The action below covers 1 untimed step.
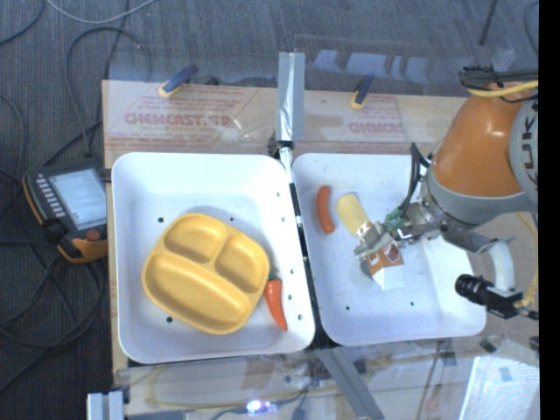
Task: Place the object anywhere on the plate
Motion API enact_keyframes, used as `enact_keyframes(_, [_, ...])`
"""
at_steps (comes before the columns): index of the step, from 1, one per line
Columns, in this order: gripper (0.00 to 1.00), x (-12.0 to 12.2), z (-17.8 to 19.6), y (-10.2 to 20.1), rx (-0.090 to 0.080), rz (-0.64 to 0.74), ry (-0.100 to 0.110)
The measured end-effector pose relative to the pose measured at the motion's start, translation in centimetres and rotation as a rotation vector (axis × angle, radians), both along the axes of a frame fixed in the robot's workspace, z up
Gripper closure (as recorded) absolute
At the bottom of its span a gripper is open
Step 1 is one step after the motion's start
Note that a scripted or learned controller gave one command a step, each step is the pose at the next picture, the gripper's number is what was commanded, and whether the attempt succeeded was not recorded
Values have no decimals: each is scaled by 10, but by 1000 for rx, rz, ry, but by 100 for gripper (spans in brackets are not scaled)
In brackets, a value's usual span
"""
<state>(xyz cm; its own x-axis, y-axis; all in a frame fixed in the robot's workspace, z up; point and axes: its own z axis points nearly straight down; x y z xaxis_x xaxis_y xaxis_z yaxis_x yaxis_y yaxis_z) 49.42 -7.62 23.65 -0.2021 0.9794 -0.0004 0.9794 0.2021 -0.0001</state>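
The two-finger gripper [374, 245], grip state unclear, hovers over a small orange-and-white carton [386, 263] mid right bin [437, 322], seemingly to lift it toward the yellow compartment plate [206, 272].

The arm [490, 160] has a broad, rounded orange band over a grey shell. Below it the wrist narrows to a metal gripper [374, 239] with green wiring showing. A black cylindrical fitting [477, 291] on a pale bracket juts out nearby.
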Motion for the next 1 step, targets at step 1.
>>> enact_keyframes(1, [100,48,-53,62,-1,50,2])
